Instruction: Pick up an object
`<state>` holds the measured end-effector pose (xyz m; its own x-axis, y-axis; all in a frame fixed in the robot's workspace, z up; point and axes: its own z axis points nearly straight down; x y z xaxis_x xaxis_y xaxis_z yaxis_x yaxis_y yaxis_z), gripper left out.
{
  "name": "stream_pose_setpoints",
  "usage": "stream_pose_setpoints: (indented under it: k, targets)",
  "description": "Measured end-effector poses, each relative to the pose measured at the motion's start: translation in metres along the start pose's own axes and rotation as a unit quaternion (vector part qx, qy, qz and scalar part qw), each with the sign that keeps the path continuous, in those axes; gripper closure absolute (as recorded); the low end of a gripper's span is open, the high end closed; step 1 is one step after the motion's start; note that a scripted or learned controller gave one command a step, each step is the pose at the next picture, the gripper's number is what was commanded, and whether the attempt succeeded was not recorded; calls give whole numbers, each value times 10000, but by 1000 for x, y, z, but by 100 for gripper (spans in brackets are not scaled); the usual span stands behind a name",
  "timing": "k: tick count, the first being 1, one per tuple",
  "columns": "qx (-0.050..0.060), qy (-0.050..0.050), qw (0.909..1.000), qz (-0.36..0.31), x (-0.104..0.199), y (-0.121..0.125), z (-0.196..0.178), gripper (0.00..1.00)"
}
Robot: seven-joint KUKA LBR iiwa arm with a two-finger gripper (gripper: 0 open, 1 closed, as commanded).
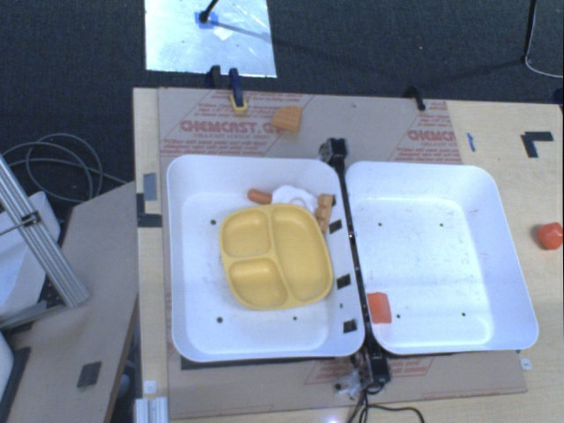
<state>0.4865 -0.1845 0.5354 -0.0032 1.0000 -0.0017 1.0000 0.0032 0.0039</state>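
A light wooden bench [538, 183] bears a brown protective sheet printed with red lettering [203, 126], and on that sheet two shallow white bins sit side by side, their inner walls touching. Beyond the bench's far edge, a shiny silver square sheet [210, 25] lies on the dark floor.

The left white bin [176, 236] holds most of the loose things. The largest is a yellow plastic plate with three compartments [275, 256], lying flat and right way up around the middle of the bin floor. Just beyond its far edge a small white plastic piece [291, 196] peeks out, touching the plate or partly under it; which cannot be told. Beside that, to the left, lies a short orange sausage-shaped piece [260, 196]. A small tan block [324, 208] stands near the bin's right wall, close to the plate's far right corner.

The right white bin [520, 271] holds one small orange-red block [378, 307], in its near left corner close to the wall.

Outside the bins, a tan cube-like block [287, 118] rests on the printed sheet beyond the left bin, and a small orange-red lump [549, 235] sits on the bare bench right of the right bin.

How far the gripper is open, what it holds, and how these things lie relative to it cannot be told.
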Motion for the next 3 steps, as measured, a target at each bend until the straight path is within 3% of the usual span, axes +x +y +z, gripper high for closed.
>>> stream_pose_setpoints:
  k: [3]
  targets:
    - [0,0,10000,0,0,0,0,0]
